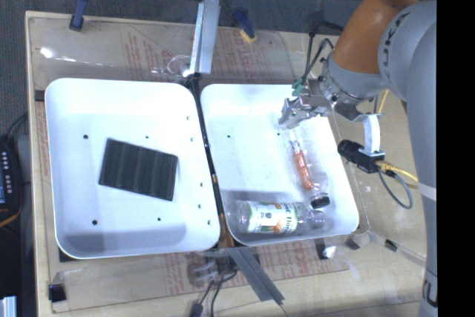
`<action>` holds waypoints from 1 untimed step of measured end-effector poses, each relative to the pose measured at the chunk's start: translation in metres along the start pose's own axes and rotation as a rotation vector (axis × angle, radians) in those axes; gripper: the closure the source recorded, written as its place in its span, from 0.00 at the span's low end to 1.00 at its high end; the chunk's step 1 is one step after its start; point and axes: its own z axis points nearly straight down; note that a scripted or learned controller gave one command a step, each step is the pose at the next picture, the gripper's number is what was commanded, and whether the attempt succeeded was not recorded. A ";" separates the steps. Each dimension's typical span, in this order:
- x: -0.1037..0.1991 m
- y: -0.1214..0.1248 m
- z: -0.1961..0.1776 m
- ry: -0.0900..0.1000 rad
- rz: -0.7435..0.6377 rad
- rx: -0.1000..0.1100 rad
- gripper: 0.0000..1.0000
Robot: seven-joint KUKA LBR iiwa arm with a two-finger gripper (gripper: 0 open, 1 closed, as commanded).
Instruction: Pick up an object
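the gripper [291,115] hangs over the right bin [245,104], just above the tube [304,165], and i cannot tell if it is clenched.

Clear bottle [273,217] and orange-filled tube [306,169], right bin [245,122].

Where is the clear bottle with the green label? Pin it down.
The clear bottle lies on its side along the near wall of the right bin, just below the orange-filled tube.
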 end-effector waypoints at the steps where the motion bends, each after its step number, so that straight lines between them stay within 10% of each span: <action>1: -0.021 0.040 -0.082 -0.001 0.109 -0.004 0.00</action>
